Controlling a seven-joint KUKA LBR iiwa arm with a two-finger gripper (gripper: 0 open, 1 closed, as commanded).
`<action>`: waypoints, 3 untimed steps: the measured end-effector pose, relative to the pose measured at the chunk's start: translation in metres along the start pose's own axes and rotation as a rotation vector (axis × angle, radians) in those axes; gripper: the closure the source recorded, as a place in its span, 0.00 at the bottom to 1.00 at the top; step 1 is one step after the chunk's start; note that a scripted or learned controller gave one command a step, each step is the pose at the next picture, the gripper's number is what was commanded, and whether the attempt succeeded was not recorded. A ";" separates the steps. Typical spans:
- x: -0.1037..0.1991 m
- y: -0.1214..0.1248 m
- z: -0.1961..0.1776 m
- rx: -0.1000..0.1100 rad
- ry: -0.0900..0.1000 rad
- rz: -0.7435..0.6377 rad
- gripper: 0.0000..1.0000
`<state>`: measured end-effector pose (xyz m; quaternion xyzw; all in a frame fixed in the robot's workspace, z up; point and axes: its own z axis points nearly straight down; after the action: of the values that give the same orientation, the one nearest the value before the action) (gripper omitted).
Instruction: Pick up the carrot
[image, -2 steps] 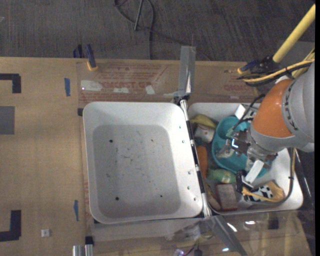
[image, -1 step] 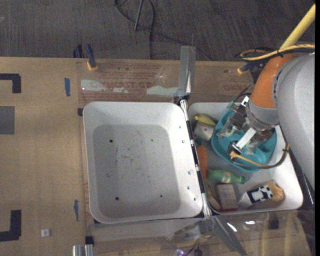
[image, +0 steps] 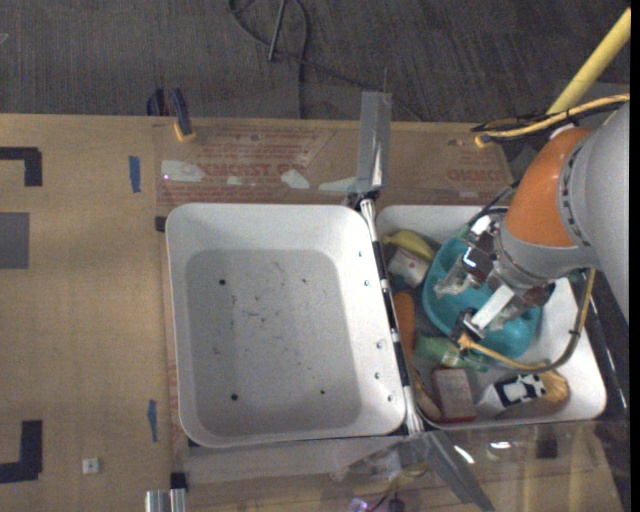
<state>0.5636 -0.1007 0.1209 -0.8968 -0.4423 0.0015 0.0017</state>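
Gripper (image: 472, 300) over the bowl (image: 440, 290); its grip I can't tell.
Carrot (image: 403, 318) lies tight along the crowded bin's (image: 598, 388) inner wall.

Open room above left shallow white bin (image: 265, 330). Tight in right white bin (image: 592, 385): slim orange carrot (image: 403, 318) hemmed between bin wall and teal plastic bowl (image: 445, 290), yellow banana (image: 410, 243) at far end.

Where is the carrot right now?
In the camera view, the carrot lies in the right-hand bin, along its left wall, just left of the teal bowl and below the banana.
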 end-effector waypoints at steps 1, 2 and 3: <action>-0.034 -0.035 0.004 -0.002 0.001 -0.205 0.00; -0.028 -0.069 -0.063 -0.004 0.000 -0.395 0.00; -0.047 -0.054 -0.001 -0.008 0.003 -0.562 0.00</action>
<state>0.4924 -0.1050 0.1220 -0.7391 -0.6736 -0.0019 -0.0010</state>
